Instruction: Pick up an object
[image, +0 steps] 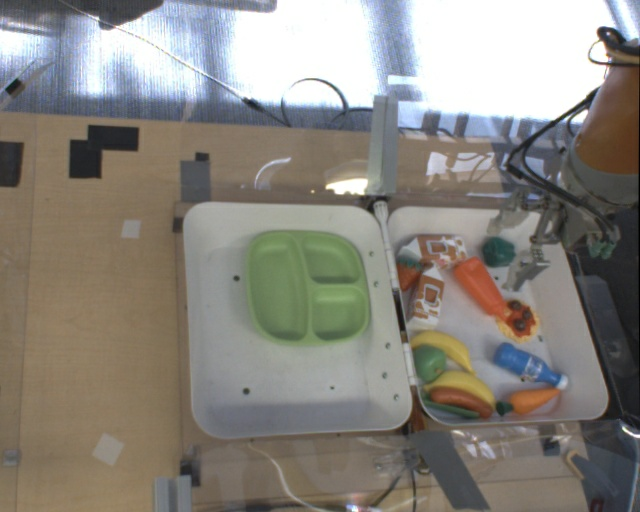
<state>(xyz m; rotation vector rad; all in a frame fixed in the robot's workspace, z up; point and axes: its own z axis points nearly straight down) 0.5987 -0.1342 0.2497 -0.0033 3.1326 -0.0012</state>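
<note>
The right bin (590, 375) holds several toy foods. An orange carrot-shaped bottle (482, 287) lies in its middle, with a dark green round piece (497, 250) behind it. A blue bottle (527, 364) lies at the right, and a small orange carrot (532, 399) sits near the front. Bananas (447, 348) and a red sausage (456, 400) lie at the front left. A brown-and-white packet (430, 290) rests at the back left. My gripper (535, 255) hangs over the bin's back right corner, just right of the green piece, with nothing visibly held.
The left bin (215, 320) carries a green divided plate (307, 285). A metal post (381, 140) stands behind the divider between the bins. Black cables (545, 140) run along the arm at the right. The wooden bench (90, 300) stretches to the left.
</note>
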